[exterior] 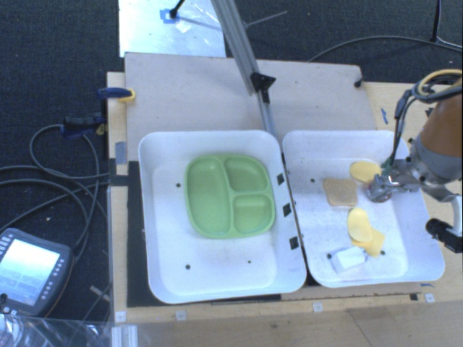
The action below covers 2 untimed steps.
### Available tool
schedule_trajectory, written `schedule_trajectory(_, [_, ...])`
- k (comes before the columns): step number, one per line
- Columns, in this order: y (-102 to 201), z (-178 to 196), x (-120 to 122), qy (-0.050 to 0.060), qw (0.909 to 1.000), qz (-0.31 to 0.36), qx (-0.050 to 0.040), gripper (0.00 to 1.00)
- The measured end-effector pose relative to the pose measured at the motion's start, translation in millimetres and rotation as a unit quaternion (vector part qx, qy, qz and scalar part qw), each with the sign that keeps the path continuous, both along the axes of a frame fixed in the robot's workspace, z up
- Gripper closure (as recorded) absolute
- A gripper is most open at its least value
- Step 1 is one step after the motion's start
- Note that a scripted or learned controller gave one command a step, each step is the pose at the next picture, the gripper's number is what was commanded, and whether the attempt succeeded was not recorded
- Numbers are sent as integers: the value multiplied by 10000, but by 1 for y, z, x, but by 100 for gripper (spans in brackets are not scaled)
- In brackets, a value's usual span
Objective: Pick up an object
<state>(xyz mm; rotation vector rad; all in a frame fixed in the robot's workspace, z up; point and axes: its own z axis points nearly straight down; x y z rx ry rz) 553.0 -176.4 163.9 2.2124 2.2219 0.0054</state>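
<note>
The right bin [311, 259] holds a tan square slice [340, 191], a yellow round piece [364, 170], a yellow banana-like piece [359, 225] with a yellow chunk [375, 243] beside it, and a small white block [349, 259]. My gripper [379, 189] hangs low over the right bin, just right of the tan slice and below the yellow round piece. Nothing shows between its tips. The grey arm with its orange band [441, 132] reaches in from the right.
The left bin [166, 266] holds a green divided plate [230, 195]. A grey pole [239, 38] slants down to the gap between the bins. Cables and a teach pendant [32, 270] lie on the floor at left.
</note>
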Motion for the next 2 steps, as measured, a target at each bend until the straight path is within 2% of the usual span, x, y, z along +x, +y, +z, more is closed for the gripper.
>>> schedule_trajectory(1, [6,49,-4,-2,10000,12,1,100])
schedule_trajectory(2, [6,76,-3,8,10000,13,4,100])
